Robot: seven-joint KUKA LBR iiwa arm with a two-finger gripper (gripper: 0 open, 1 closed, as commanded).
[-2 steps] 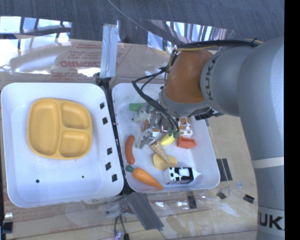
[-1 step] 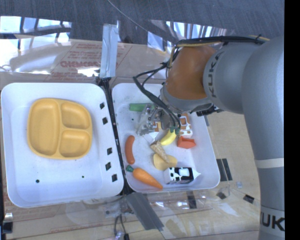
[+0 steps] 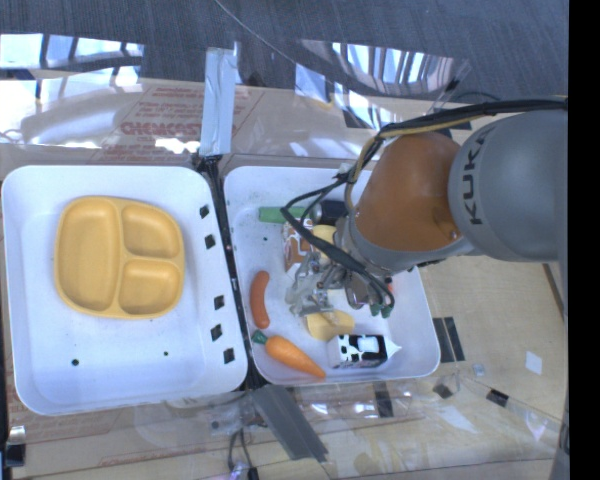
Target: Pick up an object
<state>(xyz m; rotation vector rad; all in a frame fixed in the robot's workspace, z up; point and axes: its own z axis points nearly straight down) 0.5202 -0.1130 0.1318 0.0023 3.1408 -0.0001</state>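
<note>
Yellow chunk [image 3: 330, 324] is the closest pick candidate. It lies in the right bin [image 3: 242, 193], just below the hand [image 3: 315, 290] in the camera view, near or touching it; I can't tell which. Hand is low inside that bin, roughly mid-bin, pointing down into the clutter. I can't tell whether it's wide, narrow or holding anything, since the wrist and cables mask it. I see nothing clearly held.

Around the hand:
- brown-and-white item [image 3: 295, 250] just above-left of it, partly hidden
- pale yellow item [image 3: 323, 234] above it, tucked under the wrist
- green piece [image 3: 272, 214] further up, near the bin's top-left corner
- sausage [image 3: 260, 300] to the left, lying lengthwise near the left wall, apart from the hand
- carrot [image 3: 292, 356] at lower left, tilted, thick end just below the sausage
- black-and-white patterned item [image 3: 360, 349] at the bottom edge, just beside the yellow chunk

Orange band [image 3: 405, 203] sits over the bin's right half, with the grey arm [image 3: 510, 183] coming in from the right.

Left bin [image 3: 40, 368] holds a yellow divided plate [image 3: 120, 256], flat, in its upper-left part. Both bins sit side by side on the worktop [image 3: 490, 308], walls touching.
</note>
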